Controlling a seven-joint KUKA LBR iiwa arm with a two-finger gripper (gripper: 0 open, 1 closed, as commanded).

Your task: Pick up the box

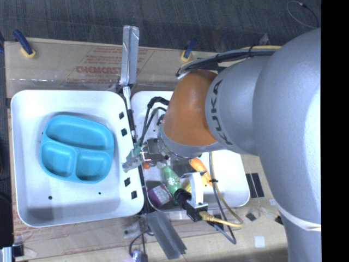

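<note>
My gripper [139, 156] hangs over the left edge of the right bin [235, 196], close to the wall between the two bins. The arm's orange band and grey wrist cover most of that bin. A small purple box [158, 194] lies near the bin's front left corner, just below and to the right of the gripper and apart from it. Beside the box are a green bottle-like item [172, 179] and an orange item [197, 163], both partly hidden by the wrist.
The left bin [27, 201] holds a blue divided tray [78, 147] in its middle. A grey metal bar [130, 56] stands at the back between the bins. Blue clamps [24, 42] sit on the cardboard-covered bench edge.
</note>
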